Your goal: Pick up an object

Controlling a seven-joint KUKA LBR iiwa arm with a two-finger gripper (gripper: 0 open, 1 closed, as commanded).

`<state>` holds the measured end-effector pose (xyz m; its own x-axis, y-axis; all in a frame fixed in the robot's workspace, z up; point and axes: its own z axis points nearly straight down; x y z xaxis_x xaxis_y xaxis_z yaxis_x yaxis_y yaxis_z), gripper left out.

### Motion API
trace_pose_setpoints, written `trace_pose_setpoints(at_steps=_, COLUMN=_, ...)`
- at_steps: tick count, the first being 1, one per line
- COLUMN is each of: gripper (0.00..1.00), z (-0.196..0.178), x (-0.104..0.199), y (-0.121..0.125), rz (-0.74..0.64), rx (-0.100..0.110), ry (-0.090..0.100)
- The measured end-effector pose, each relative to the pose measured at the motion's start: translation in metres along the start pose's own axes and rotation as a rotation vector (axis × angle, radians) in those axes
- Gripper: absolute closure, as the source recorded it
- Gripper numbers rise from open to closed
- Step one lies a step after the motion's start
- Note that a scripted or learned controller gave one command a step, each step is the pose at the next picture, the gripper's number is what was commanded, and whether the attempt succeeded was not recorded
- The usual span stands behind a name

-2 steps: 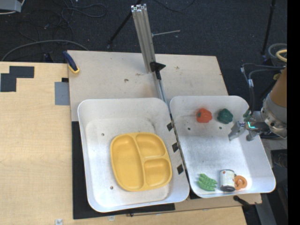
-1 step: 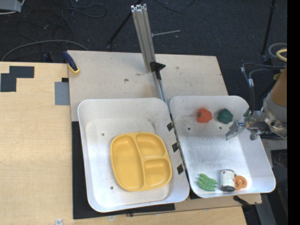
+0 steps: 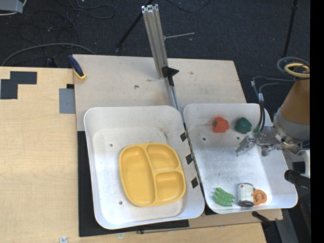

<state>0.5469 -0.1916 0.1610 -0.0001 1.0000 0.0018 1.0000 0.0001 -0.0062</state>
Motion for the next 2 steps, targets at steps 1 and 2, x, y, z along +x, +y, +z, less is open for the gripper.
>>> trace_pose_setpoints(at_steps=1, gripper=0.0, z=0.044, x=-0.001, y=-0.002, rz=0.001, rx=0.001, ry=0.0)
trace_pose_setpoints(at_steps=2, gripper=0.0, z=0.07, x=-0.001, y=0.0, rz=0.0, rx=-0.005, ry=0.0)
